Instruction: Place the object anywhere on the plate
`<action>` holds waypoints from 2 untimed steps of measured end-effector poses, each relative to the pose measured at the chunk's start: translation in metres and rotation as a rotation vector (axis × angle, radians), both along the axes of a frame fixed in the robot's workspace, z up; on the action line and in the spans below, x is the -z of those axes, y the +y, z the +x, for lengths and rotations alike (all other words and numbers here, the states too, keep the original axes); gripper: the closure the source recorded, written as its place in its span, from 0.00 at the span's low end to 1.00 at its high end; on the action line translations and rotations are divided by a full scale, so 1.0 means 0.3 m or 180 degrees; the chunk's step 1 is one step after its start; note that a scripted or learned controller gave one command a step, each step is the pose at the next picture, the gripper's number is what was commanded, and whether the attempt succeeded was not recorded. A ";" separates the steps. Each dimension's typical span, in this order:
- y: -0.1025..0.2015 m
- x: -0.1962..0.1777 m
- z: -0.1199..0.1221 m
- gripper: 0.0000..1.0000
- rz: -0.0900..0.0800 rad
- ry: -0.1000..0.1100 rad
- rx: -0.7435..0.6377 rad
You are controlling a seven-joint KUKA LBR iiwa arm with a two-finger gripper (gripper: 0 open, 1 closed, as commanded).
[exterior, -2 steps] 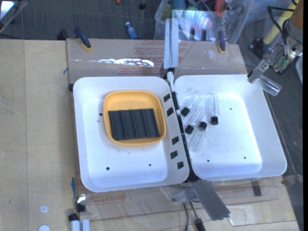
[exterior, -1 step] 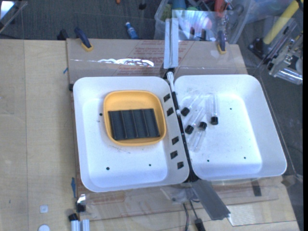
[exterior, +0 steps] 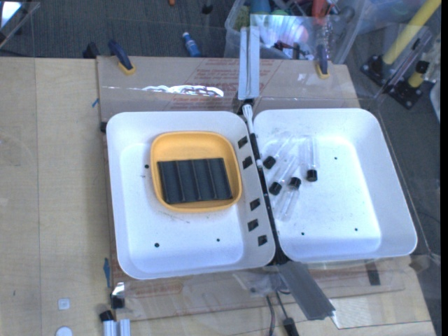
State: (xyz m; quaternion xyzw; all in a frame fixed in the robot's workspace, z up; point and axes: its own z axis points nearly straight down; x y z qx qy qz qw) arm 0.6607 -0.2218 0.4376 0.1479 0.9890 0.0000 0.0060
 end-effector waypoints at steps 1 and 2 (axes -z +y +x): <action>-0.001 0.002 0.003 1.00 -0.0012 0.0001 -0.1394; 0.000 0.001 -0.007 1.00 -0.0014 0.0011 -0.2259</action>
